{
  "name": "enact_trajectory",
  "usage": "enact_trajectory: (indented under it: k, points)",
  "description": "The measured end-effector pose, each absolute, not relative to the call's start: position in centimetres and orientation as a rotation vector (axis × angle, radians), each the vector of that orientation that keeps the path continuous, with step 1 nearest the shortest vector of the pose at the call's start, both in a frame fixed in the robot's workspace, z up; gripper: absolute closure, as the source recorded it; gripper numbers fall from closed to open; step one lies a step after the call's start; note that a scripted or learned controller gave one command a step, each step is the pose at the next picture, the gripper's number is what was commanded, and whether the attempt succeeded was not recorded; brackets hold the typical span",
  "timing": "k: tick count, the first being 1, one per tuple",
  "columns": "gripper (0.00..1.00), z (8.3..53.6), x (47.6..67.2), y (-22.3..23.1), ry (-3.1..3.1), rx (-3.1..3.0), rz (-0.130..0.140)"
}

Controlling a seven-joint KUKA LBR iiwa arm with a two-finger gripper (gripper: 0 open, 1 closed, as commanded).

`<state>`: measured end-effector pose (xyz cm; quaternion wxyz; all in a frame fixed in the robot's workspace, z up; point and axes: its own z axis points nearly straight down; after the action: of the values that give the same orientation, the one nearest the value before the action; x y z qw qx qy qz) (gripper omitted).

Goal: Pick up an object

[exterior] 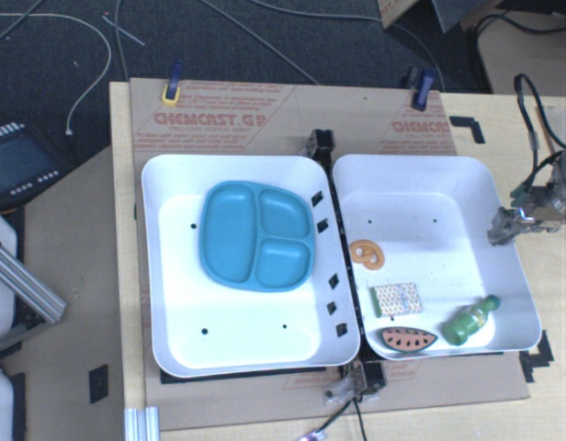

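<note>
Looking down on my two bins: the left bin carries a blue divided plate. Over in the right bin, a pretzel sits near the divider, a patterned square packet just below it, a watermelon slice lying flat by the front rim, long axis left to right. A green bottle lies tipped, cap pointing up-right. My gripper hovers at the right rim; whether it's parted or closed I cannot tell
</note>
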<state>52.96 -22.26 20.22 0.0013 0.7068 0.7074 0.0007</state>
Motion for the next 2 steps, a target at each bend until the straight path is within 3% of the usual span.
enact_trajectory:
  k: [2]
  points:
    - [1.00, 20.6, 54.3, -11.8, 2.230, 2.216, 0.004]
